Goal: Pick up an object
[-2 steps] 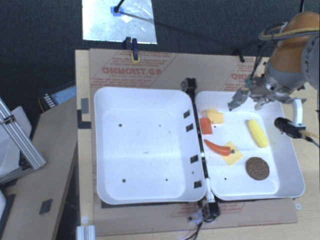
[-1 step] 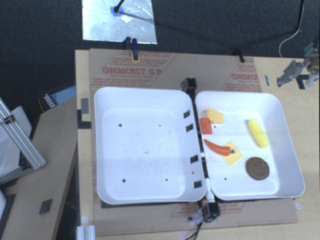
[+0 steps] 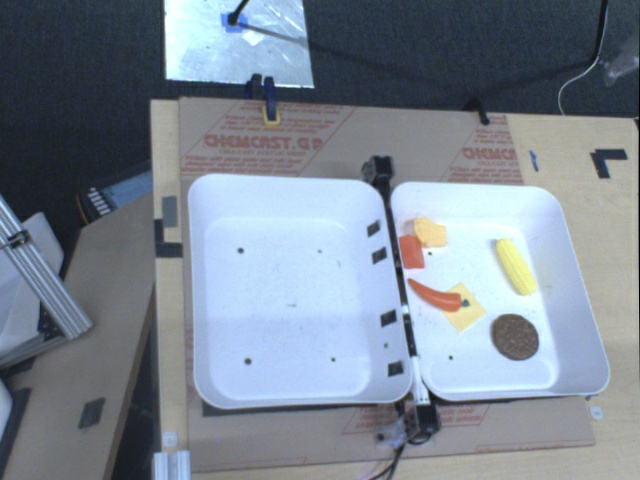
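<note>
Camera view, looking down at a slant, takes in the bench [image 3: 330,133] with its two white bins side by side: the left bin [image 3: 215,268] and the right bin [image 3: 560,268], which holds every piece of toy food. Near its left wall lie an orange-yellow chunk [image 3: 431,232] touching a red block [image 3: 411,251], then a red chili pepper [image 3: 435,293] resting partly on a yellow cheese slice [image 3: 466,310], with a corn cob [image 3: 515,265] and a brown patty [image 3: 515,336] well apart toward the right. As for the pincer, I cannot tell how it stands.
</note>
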`<state>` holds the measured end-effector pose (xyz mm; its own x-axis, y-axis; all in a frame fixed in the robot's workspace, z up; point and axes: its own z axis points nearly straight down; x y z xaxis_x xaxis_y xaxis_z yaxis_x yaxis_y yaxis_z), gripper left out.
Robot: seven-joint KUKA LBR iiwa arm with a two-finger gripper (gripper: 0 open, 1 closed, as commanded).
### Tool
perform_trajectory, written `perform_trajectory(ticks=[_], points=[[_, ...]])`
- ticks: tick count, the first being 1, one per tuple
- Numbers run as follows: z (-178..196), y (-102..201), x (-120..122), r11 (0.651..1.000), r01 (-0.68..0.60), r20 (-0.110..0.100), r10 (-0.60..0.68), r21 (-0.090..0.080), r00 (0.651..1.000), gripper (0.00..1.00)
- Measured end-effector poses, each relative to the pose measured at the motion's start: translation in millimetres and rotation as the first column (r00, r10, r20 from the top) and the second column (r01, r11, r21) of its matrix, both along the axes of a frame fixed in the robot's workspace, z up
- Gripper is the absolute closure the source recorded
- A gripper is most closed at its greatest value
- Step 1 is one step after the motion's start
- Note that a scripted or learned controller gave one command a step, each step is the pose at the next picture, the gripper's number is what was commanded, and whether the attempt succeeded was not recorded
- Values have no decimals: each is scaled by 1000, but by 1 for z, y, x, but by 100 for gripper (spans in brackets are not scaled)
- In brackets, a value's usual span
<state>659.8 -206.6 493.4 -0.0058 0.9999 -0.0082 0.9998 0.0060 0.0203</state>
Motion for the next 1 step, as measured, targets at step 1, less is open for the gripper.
perform_trajectory(ticks=[1], points=[[46,0,-40,1000,5,-13,-5,5,1000,0]])
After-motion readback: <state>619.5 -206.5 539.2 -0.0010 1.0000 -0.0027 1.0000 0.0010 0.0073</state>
